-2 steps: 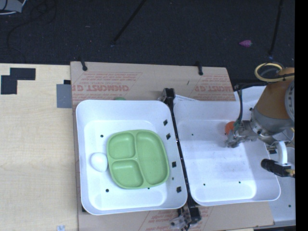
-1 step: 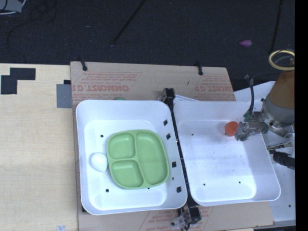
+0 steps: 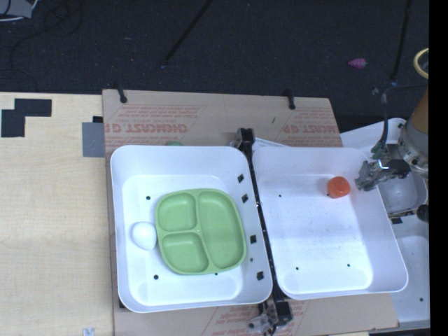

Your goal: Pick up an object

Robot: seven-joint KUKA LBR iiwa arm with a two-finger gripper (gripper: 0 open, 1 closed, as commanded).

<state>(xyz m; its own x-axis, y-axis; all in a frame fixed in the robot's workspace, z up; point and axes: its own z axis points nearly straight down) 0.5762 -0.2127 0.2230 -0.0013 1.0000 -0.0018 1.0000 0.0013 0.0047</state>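
From the fixed camera above the bench, my gripper (image 3: 369, 174) sits at the right rim of the right bin (image 3: 329, 271), just beside the small orange object (image 3: 339, 187) that lies near the bin's upper right corner; nothing is between my fingers, and whether they stand wide or narrow I cannot tell at this size. The orange object is my nearest pick. To take it cleanly, I judge I should centre over it, come straight down and close low on its sides, since a rounded piece on a smooth floor may skid toward the wall. The left bin (image 3: 133, 166) holds a green divided plate (image 3: 199, 231) with a white ball (image 3: 144, 235) touching its left edge. Both bins rest on a sheet of printed cardboard (image 3: 210, 121), joined along the middle by a dark clip strip (image 3: 253, 208). Pale wood bench (image 3: 49, 222) runs to the left, with dark and grey patches on it; behind lies dark carpet (image 3: 210, 33) crossed by cables.
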